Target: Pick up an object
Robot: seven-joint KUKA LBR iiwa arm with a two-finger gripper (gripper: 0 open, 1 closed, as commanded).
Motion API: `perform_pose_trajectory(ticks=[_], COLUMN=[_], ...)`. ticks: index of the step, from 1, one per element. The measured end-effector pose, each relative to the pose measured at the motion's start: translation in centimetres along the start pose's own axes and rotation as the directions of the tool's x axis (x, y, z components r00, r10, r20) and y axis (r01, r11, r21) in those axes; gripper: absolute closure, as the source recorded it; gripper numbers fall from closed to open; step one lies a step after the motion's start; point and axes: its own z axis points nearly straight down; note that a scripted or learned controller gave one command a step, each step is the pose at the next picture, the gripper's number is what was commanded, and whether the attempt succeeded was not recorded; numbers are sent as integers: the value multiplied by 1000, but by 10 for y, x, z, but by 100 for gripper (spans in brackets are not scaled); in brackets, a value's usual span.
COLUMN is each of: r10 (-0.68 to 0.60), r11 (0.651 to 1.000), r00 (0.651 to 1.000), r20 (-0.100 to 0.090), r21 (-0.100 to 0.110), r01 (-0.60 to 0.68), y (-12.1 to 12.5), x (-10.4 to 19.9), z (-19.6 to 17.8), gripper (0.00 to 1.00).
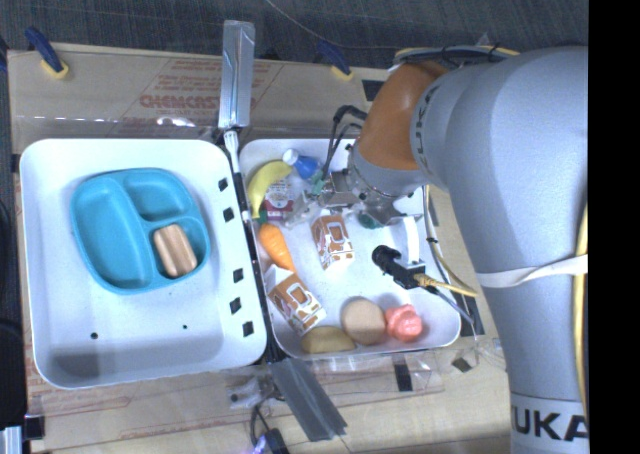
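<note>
The small carton [332, 241] lies mid-frame in the right bin [440, 327], carrot [277, 246] and banana [266, 185] just left. The gripper [345, 187] hangs near above it; I cannot tell its opening. This looks like the reach; next comes descending squarely over one item.

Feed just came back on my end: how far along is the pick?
Done: the arm has reached into the right bin, its wrist low over the upper end. In hand: nothing visibly; the gripper sits by the banana and a small bottle. Left: grasping and lifting; carrot, cartons and potato all lie in the bin.
</note>
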Motion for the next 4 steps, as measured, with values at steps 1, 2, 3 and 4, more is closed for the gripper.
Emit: perform_pose_trajectory(ticks=[1,2,3,4], r10=[-292,-222,-275,-450], r11=[957,975,961,892], r00=[957,975,961,893], r20=[2,9,20,19], r21=[-4,-22,-34,-24], r01=[292,222,276,451], y=[-21,9,-25,-35], x=[-41,-73,-24,11], z=[-59,-28,-18,-19], gripper=[0,0,0,0])
